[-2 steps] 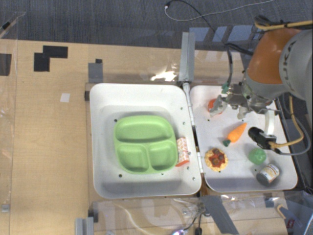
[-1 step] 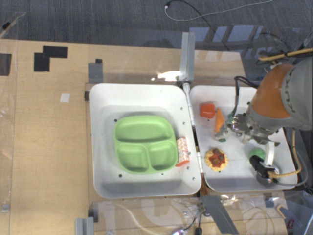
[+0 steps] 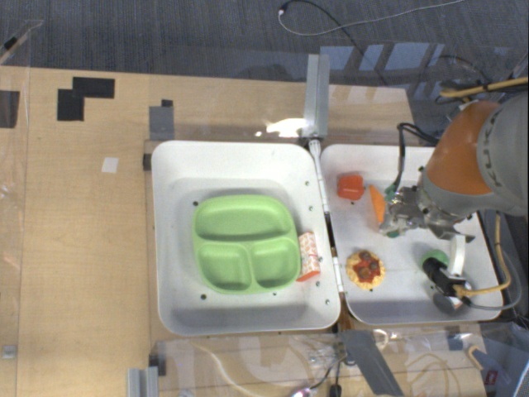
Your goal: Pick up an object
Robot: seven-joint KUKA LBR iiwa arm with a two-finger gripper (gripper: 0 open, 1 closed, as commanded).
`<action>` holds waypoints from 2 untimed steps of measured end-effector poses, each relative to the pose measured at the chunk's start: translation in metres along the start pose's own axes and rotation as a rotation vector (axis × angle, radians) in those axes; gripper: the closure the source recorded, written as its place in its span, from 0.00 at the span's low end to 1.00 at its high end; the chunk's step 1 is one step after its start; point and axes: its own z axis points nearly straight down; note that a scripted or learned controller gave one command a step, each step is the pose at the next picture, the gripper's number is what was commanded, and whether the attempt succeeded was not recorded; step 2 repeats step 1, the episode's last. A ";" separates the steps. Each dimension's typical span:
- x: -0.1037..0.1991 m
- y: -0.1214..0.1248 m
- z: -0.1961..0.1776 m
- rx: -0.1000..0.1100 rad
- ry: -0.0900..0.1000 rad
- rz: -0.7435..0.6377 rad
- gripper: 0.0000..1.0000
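— Where's the end effector point(image 3: 401, 215) right now?
— I've got it low over the right bin point(image 3: 405, 298), just beside the orange carrot point(image 3: 378, 206). Spread or pressed together, I can't tell from here.
— What else is in there?
— Red piece point(image 3: 350, 186) toward the far left corner, small pizza point(image 3: 365, 269) near the front edge. In the left bin point(image 3: 169, 222), a green divided plate point(image 3: 245, 242), with a packet point(image 3: 307, 255) at the plate's right edge.

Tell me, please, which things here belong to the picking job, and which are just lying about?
Belong to the job:
- gripper
- orange carrot, right beside it
- red piece
- small round pizza
- right bin

Probably just lying about:
- green divided plate
- red-and-white packet
- left bin
- cable on the floor
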 end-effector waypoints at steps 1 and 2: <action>0.092 -0.010 -0.084 0.015 -0.001 -0.169 1.00; 0.092 -0.010 -0.084 0.015 -0.001 -0.169 1.00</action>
